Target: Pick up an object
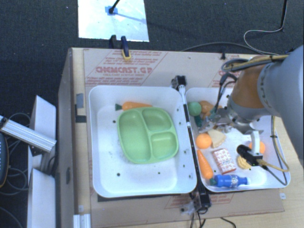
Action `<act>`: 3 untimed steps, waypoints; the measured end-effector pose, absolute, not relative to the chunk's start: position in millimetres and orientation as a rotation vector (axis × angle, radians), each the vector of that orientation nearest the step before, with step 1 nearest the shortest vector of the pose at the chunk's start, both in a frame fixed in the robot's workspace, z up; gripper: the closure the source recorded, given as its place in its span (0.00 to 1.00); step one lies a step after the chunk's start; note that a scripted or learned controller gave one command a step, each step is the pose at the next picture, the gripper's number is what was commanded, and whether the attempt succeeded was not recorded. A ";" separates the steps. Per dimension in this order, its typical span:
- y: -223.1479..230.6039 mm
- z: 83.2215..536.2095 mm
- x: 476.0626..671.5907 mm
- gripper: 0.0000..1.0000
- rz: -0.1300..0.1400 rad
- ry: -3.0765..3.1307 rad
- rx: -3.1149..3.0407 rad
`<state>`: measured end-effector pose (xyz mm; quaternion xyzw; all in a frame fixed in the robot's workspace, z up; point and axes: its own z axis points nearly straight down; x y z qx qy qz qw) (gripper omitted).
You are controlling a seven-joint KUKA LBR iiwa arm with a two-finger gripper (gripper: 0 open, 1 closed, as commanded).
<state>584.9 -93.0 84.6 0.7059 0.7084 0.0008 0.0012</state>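
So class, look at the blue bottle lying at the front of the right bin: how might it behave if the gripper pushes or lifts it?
The blue bottle lies on its side, so a push would probably roll it. It looks like smooth plastic, likely slippery between fingers. It seems small and toy-like, so probably light, and may skid against the bin wall.

arm [280, 80]: grey rounded casing | wrist band [247, 91]: orange (glossy) | cables [273, 163]: thin, yellowish, looping at 5 o'clock

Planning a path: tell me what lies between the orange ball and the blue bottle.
In the camera view, a carrot lies between the orange ball and the blue bottle.
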 end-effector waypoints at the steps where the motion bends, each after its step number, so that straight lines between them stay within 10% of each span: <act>1: -110.6 96.8 662.0 0.00 0.001 2.225 2.214; 2: -96.6 84.1 625.1 0.00 0.001 2.224 2.218; 3: -97.2 96.6 626.8 1.00 0.005 2.224 2.212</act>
